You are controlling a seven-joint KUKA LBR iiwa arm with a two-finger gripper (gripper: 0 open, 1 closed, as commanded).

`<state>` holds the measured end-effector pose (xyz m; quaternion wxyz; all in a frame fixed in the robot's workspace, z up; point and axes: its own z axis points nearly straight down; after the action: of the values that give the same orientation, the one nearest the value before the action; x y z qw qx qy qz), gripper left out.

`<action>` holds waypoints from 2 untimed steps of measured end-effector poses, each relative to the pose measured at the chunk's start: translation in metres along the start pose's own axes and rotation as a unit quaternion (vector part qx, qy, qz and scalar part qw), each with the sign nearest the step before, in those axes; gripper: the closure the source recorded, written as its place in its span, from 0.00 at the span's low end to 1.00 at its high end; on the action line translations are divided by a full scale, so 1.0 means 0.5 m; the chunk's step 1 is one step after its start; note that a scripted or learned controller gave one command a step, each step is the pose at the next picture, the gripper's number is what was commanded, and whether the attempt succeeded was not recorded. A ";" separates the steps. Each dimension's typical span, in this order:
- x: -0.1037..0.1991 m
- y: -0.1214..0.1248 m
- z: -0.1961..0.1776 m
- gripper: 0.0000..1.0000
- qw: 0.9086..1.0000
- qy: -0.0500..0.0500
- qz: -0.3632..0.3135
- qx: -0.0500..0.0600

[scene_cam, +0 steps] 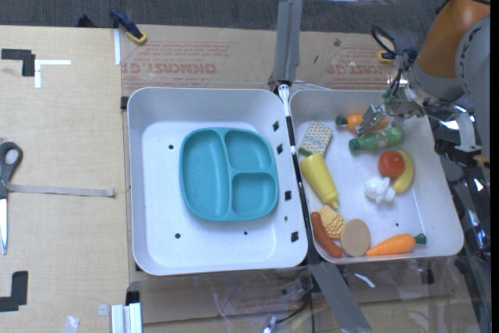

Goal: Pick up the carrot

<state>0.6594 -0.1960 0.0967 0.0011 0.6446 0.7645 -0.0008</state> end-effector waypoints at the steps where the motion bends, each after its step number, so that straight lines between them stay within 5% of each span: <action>1: 0.003 0.000 -0.019 1.00 1.000 0.001 -0.003 0.003; 2: 0.004 0.000 -0.018 0.00 1.000 0.001 -0.003 0.003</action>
<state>0.6590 -0.1941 0.1059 -0.0019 0.6427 0.7662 -0.0022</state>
